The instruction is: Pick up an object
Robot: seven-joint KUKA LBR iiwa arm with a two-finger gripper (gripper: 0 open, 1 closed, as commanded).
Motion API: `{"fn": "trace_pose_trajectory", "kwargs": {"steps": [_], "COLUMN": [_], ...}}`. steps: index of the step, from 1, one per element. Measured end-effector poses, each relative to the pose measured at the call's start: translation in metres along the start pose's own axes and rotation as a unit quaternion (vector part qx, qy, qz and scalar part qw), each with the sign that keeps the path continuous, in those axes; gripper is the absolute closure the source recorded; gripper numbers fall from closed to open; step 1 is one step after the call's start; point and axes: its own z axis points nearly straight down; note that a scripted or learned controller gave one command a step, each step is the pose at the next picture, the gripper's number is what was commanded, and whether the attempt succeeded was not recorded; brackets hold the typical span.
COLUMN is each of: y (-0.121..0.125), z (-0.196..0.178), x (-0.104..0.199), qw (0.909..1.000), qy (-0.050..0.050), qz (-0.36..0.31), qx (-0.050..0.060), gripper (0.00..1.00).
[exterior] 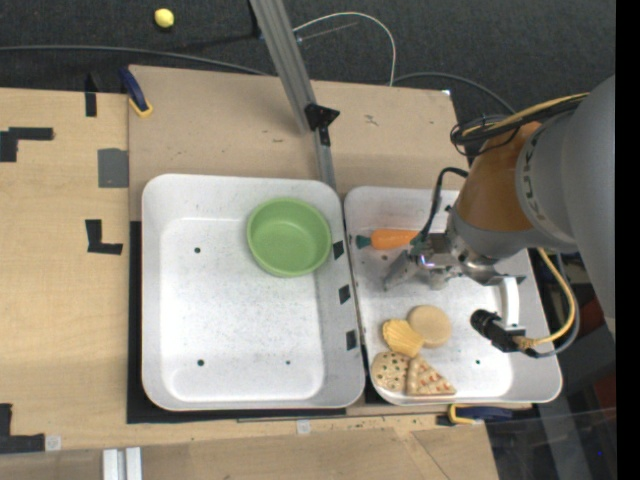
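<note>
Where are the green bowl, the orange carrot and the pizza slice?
green bowl (289, 236): camera view, inner floor.
orange carrot (393, 238): camera view, middle of its body.
pizza slice (430, 378): camera view, its topped face.

Brightness: the bench (230, 128) was evenly and fairly brightly lit, while the dark floor (450, 18) behind it stayed dim.
Light source: it seemed to come from overhead and was diffuse; no lamp was in view.
Glare: the two white bins, left (180, 298) and right (520, 368), were pale and a little washed out, without hard hotspots.
Shadows: soft and short; a faint one lay inside the green bowl (289, 236) and under the arm (545, 183).
Sharpness: the picture was soft and slightly grainy overall.
Blur: the gripper (400, 268) looked smeared, its outline unclear.
Distortion: the bench edges ran nearly straight.
</note>
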Motion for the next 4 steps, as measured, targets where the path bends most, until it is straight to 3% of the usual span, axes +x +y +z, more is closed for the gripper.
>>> {"fn": "trace_pose_trajectory", "kwargs": {"steps": [1, 3, 4], "y": [0.001, 0.01, 0.011], "z": [-0.013, -0.127, -0.14], "x": [0.001, -0.005, -0.005], "qw": [1.0, 1.0, 1.0], "qy": [0.0, -0.001, 0.0], "qz": [-0.001, 0.0, 0.0], "qx": [-0.002, -0.006, -0.004], "gripper": [1.0, 1.0, 1.0]}}
